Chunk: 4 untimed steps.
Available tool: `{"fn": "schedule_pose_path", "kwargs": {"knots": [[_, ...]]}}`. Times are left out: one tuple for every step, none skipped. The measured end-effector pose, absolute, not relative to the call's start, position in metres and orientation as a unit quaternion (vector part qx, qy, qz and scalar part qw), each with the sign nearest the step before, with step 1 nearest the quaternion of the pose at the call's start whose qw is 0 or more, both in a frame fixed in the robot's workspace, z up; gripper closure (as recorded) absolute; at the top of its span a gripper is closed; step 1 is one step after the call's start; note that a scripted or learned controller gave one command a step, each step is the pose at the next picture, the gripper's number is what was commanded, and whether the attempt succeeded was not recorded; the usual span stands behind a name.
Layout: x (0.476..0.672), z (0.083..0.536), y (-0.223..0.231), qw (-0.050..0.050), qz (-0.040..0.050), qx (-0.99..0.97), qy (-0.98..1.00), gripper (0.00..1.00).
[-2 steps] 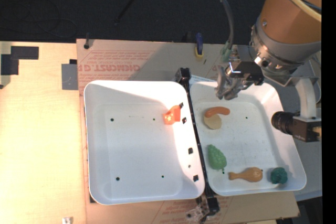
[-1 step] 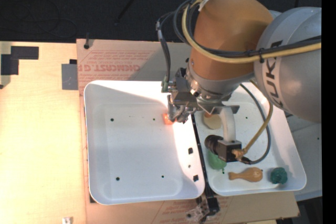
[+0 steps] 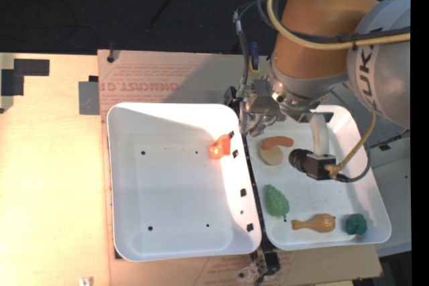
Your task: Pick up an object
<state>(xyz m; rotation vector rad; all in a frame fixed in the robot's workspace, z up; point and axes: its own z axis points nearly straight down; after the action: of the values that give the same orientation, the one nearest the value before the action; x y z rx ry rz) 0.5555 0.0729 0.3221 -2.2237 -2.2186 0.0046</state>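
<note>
The gripper (image 3: 257,118) hangs low over the spot where the two bins meet, near their back edge. It is dark and small here, so nobody can tell if it is spread wide or pressed together. Nothing can be seen caught in it.

The closest thing to grab is the orange toy (image 3: 220,146). It lies in the left bin (image 3: 174,211), right up against that bin's right wall. Just on the other side, in the right bin (image 3: 338,201), are a red sausage (image 3: 277,142) and a round tan piece (image 3: 271,156) that touch each other. A green lump (image 3: 275,201), a tan pear-shaped toy (image 3: 314,224) and a blue-green ball (image 3: 356,224) lie nearer the front.

A few things could go wrong. The gripper is right above the walls of the bins, so if it goes straight down it may bump a wall and grab nothing. The orange toy is so close to its wall that there may be no room to get around it, and a push could make it slide away. The sausage and the tan piece are so close that the gripper may pinch between them and knock both aside. The sausage also looks smooth and round, so it may slip out.
</note>
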Motion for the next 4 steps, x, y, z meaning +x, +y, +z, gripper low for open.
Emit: {"fn": "schedule_pose_path", "kwargs": {"knots": [[0.573, 0.352, 0.131, 0.0, -0.0003, -0.706, -0.708, 1.0], [0.552, 0.311, 0.083, 0.002, 0.004, -0.708, -0.706, 1.0], [0.587, 0.368, 0.129, -0.001, -0.0015, -0.706, -0.708, 1.0], [0.63, 0.452, 0.196, -0.002, -0.0037, -0.705, -0.709, 1.0]]}}
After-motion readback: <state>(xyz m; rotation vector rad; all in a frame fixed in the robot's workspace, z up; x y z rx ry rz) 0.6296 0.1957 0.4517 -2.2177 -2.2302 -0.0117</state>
